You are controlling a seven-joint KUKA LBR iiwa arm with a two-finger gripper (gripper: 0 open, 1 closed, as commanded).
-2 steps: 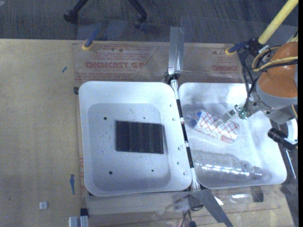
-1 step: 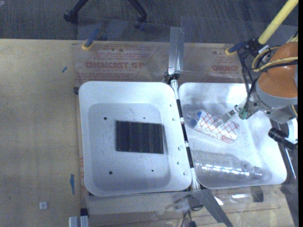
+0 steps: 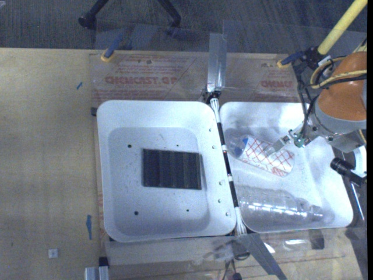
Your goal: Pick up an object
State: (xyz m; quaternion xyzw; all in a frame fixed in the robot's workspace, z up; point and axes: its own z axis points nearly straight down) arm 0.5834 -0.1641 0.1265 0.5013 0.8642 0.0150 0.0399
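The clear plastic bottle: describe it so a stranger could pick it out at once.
Find the right bin of the two white ones. Along its near edge lies the clear plastic bottle, on its side. Unlike the pouch with red crosshatch further back by the gripper, it is see-through and unprinted.

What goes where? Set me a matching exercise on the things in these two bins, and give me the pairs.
Things:
1. dark ridged slab
2. bottle with red-checked label
3. clear unlabelled bottle
4. gripper

Places:
a. lying along the right bin's lower side in the picture
b. flat in the middle of the left bin
c. over the right bin, toward its upper right
d. mid right bin, blue cap toward the left bin

Pairs: 1-b, 2-d, 3-a, 4-c
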